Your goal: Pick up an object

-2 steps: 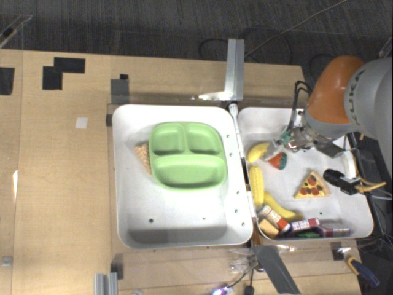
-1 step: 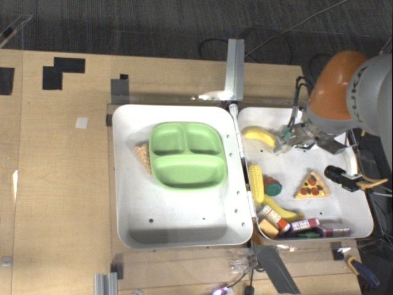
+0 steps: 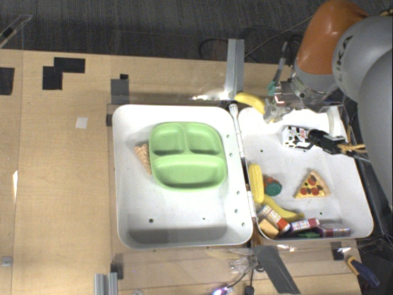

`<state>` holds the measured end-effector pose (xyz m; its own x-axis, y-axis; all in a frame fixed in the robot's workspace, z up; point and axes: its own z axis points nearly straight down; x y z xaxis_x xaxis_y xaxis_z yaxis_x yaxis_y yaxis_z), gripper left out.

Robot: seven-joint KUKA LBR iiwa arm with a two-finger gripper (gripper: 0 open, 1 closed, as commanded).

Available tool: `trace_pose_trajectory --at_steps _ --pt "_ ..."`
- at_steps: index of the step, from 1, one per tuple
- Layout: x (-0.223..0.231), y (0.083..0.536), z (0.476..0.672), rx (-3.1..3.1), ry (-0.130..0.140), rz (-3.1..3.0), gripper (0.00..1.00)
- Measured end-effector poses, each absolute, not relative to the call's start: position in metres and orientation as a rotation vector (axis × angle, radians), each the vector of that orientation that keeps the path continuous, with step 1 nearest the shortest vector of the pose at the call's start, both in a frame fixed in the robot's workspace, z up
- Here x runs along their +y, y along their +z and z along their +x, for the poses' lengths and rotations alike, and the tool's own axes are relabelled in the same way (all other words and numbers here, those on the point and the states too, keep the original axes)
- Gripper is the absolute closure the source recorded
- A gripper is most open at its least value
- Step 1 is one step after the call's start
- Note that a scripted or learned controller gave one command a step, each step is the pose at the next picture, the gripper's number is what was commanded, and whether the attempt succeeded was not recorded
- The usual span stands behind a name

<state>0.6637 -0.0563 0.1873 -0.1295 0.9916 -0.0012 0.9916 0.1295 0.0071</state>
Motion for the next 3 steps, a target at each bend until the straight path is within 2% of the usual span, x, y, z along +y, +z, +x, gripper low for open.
trace_pose_trajectory --at_steps 1,2,3 --pt "-0.025 0.198 0.67 1.956 0.006 2.454 1.0" --pt "-0.025 0.198 0.67 1.956 0.006 2.454 0.0" --pt "-0.028 0.185 0.652 2.029 0.003 2.396 0.0"
